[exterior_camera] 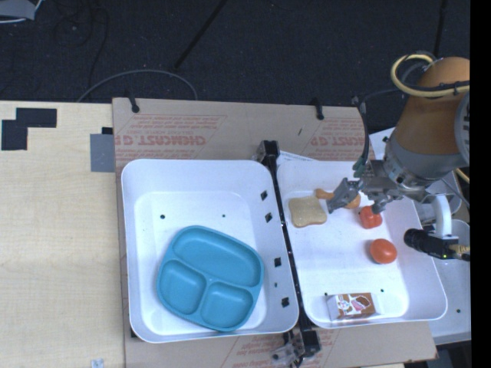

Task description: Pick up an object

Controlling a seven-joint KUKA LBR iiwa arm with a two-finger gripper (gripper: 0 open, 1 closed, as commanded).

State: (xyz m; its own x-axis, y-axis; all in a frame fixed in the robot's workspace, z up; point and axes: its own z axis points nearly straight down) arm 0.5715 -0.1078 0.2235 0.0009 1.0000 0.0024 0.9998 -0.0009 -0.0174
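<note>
The arm (430, 121) comes in from the right of the camera view, its broad orange band uppermost and the grey wrist section just below it. From the wrist the gripper (342, 194) stretches out to the left and slightly downward, held low. Its grey fingers (347, 188) point leftward, away from the wrist. A black fitting (430, 241) juts out on the near side, below and right of the gripper.

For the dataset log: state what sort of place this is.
Probably a robotics lab bench set up for pick trials: two white bins taped-down on cardboard, a gripper reaching over toy food such as a toast slice, and loose cables on dark floor behind.
</note>
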